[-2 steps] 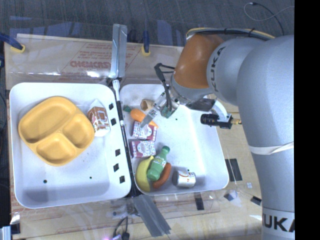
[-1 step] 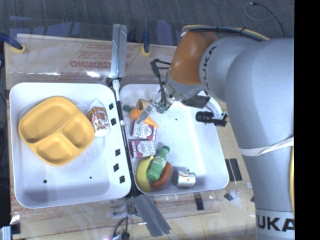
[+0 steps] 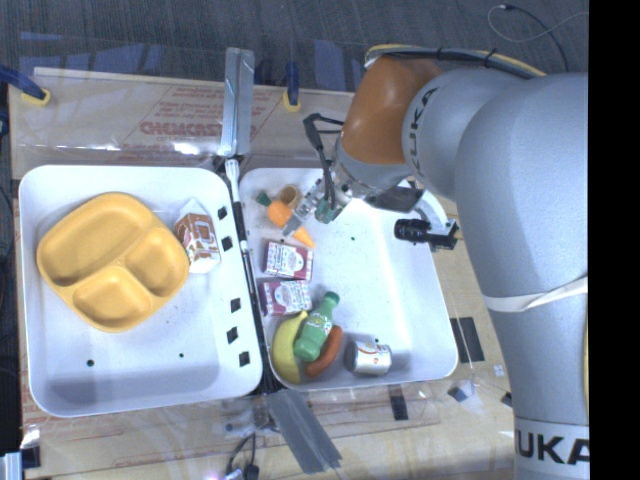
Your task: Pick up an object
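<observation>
Nearest us lay the silver can (image 3: 371, 358), well below the gripper (image 3: 322, 205), whose grip we could not tell, poised by the orange carrot piece (image 3: 280, 214): 1 light, stiff, slippery thing, best pinched across its middle.

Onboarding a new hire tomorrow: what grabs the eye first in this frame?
The big grey arm with its orange band fills the right side, its gripper down at the far end of the right bin by small orange pieces. Next is the yellow divided tray in the left bin, a small carton beside it. Then the cluster at the right bin's near edge: a green bottle lying over a banana, with a can alongside.
</observation>
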Robot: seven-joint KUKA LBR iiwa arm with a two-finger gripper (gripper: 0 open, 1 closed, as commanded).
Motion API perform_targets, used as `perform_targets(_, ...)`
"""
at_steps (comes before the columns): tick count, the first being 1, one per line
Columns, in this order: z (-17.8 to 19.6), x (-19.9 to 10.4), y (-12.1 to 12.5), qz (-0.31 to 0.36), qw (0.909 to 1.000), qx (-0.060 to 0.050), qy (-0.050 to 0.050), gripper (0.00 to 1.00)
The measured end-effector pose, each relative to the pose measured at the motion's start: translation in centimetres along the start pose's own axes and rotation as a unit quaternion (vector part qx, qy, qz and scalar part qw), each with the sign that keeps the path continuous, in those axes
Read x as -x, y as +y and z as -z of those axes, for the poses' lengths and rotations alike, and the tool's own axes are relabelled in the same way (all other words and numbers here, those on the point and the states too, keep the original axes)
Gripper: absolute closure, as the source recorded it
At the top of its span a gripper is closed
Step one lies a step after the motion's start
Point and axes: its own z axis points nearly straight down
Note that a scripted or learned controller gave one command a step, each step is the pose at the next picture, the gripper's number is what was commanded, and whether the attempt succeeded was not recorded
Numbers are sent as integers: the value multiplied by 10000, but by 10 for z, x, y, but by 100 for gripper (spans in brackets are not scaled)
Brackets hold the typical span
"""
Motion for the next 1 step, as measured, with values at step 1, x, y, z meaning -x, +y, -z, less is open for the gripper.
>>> perform_targets(1,83,-46,42,-1570,9876,12,28,100)
